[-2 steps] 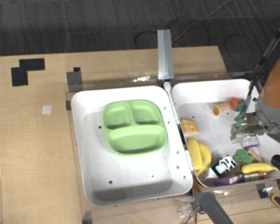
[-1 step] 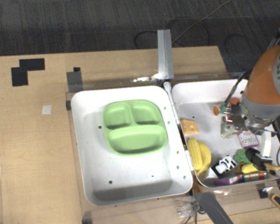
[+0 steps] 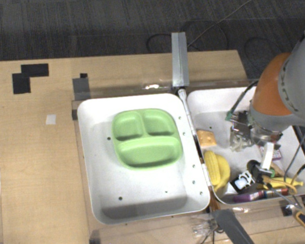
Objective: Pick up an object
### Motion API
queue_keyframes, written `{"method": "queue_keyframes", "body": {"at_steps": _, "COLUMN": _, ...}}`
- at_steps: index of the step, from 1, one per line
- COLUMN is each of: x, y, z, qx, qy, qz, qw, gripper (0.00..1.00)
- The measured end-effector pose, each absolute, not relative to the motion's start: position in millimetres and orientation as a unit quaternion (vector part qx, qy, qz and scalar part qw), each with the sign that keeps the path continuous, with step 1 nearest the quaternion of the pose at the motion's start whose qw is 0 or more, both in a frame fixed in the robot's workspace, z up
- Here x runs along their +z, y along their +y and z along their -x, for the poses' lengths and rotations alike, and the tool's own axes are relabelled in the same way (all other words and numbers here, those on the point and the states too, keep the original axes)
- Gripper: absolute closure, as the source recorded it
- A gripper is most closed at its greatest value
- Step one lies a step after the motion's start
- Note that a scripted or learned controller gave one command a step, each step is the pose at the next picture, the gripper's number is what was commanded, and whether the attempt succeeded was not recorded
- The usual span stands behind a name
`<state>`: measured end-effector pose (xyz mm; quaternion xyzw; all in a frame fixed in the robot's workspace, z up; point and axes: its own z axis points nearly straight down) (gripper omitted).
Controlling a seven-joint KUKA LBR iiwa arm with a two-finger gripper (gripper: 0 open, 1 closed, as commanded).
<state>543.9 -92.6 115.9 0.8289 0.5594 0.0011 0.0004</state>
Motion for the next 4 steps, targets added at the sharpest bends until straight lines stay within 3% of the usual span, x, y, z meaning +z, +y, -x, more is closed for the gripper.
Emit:
{"method": "queue_keyframes", "body": {"at_steps": 1, "x": 116, "y": -93, "z": -543.9, "qx": 0.0010, "qy": 0.560, "qz": -0.829, "qw": 0.000, "gripper": 0.00}}
{"method": "queue_keyframes", "body": {"at_steps": 2, "x": 93, "y": -86, "z": -501.7, "qx": 0.0087, "qy": 0.663, "qz": -0.748, "qw": 0.013, "gripper": 0.00}}
{"method": "queue_keyframes", "body": {"at_steps": 3, "x": 92, "y": -135, "z": -493.4, "qx": 0.0069, "qy": 0.691, "qz": -0.722, "qw": 0.008, "gripper": 0.00}}
{"method": "queue_keyframes", "body": {"at_steps": 4, "x": 94, "y": -94, "z": -494.6, "qx": 0.0050, "qy": 0.774, "qz": -0.633, "qw": 0.015, "gripper": 0.00}}
